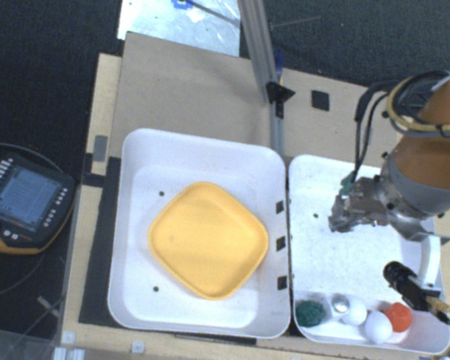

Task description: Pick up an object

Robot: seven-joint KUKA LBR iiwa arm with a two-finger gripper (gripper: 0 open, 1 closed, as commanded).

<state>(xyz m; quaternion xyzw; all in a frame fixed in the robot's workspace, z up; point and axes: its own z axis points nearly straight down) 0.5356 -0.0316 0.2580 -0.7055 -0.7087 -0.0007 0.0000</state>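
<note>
Above right bin [302,230], gripper [343,219] (blurred).

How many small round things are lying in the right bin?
4, all along the near edge of the right bin: a green ball, a small silvery ball, a white ball, an orange-red ball. The arm may hide others.

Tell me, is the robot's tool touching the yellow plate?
Apart. In the camera view the tool hangs over the right bin, while the yellow plate lies in the left bin, with both bin walls between them.
</note>
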